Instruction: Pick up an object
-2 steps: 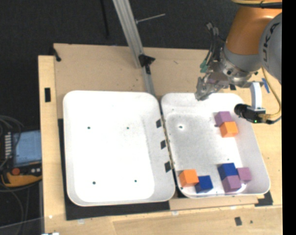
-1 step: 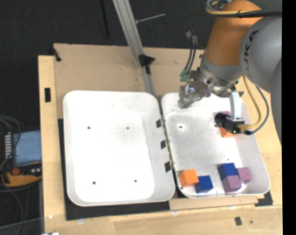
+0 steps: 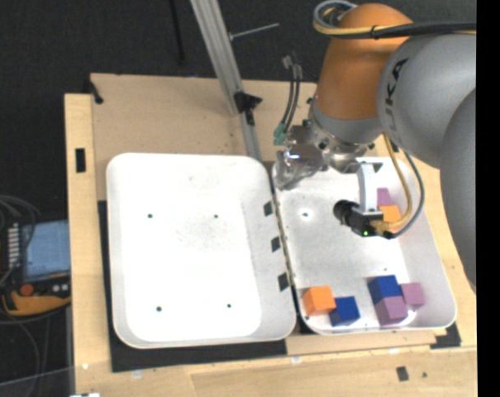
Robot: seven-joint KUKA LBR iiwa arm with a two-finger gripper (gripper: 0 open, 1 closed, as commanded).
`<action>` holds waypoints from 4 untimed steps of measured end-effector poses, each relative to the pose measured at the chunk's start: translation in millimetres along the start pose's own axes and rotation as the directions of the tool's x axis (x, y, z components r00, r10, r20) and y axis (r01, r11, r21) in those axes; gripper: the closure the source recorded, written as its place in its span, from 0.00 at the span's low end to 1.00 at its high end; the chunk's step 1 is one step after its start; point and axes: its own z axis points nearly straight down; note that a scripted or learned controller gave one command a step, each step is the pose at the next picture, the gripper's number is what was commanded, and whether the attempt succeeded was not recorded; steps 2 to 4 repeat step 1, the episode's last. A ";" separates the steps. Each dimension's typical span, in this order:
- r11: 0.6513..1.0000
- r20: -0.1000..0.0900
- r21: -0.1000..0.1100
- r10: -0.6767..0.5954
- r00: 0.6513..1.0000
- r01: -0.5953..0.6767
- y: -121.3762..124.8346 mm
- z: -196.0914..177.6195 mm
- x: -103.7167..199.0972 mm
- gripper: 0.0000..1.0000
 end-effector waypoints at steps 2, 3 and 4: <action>1.000 0.000 0.001 0.000 1.000 0.000 -13.4 10.5 59.7 1.00; 1.000 0.000 0.001 0.000 1.000 0.000 -13.4 10.5 59.7 1.00; 1.000 0.000 0.001 0.000 1.000 0.000 -13.4 10.5 59.7 1.00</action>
